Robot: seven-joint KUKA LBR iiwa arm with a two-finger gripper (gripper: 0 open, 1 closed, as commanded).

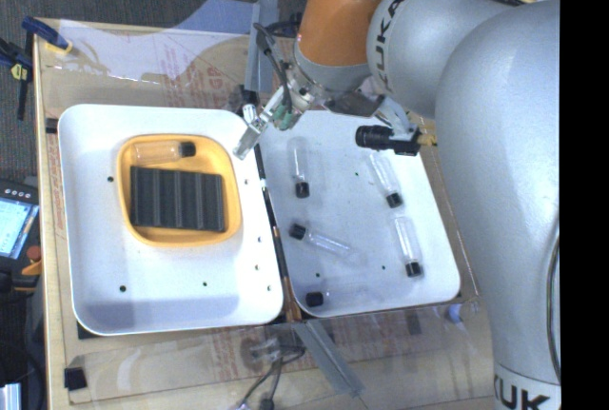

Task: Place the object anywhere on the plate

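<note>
A yellow plate (133,208) with a dark ridged centre lies in the left bin (95,303). A clear vial with a black cap (177,149) rests on the plate's far rim. My gripper (247,134) hangs over the seam between the two bins, just right of the plate's far right corner and apart from that vial. I see nothing held in it.
The right bin (438,280) holds several clear vials with black caps, such as one (300,172) close below the gripper, one (322,242) mid-bin and one (408,251) at the right. The big grey arm covers the view's right side.
</note>
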